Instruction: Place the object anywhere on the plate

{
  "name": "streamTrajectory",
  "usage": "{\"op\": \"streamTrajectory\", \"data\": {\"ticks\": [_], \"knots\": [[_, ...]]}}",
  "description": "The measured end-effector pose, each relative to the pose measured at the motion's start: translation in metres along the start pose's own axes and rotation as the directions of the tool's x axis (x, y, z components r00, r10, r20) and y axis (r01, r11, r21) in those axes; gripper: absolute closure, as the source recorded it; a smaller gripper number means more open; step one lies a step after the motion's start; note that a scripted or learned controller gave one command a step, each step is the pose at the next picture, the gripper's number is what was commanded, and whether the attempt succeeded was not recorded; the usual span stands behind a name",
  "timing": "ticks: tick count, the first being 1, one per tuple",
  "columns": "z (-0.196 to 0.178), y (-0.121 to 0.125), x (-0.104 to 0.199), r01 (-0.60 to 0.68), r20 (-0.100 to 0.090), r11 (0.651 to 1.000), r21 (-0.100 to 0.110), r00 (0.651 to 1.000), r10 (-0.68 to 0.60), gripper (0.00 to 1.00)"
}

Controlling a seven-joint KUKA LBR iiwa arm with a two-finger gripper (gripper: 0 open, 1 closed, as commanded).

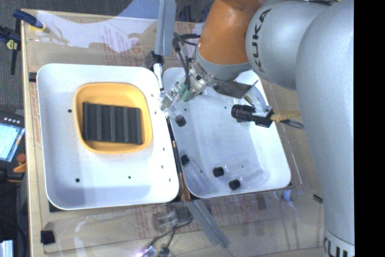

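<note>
A yellow plate [112, 95] with a dark ridged centre lies in the left bin [60, 177]. Small black objects lie in the right bin [264, 147]: one [180, 121] near its left wall just below the gripper, one [184, 160] lower down, and two [218, 171] [234, 184] near the front. My gripper [172, 99] hangs over the right bin's upper left corner, close to the wall between the bins and right of the plate. Something small and greenish [184, 93] shows at the gripper, but I cannot make out what it is.
The arm's orange band [231, 27] and grey body [313, 69] cover the right bin's upper right. A grey bar [165, 24] stands behind the bins. A screen [9, 141] sits at the bench's left edge. Cables and a bracket [198, 222] lie in front.
</note>
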State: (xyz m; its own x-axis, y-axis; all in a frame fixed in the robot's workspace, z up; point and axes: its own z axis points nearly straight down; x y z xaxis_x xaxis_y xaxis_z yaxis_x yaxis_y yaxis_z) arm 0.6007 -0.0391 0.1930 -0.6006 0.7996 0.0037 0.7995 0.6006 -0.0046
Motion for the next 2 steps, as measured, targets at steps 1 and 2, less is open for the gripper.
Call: {"op": "streamTrajectory", "data": {"ticks": [1,2], "knots": [[0.0,0.0,-0.001,-0.001,0.001,1.0,0.0,1.0,0.001,0.0],[0.001,0.027,0.014,0.04,0.005,0.999,-0.004,0.999,-0.04,0.0]]}}
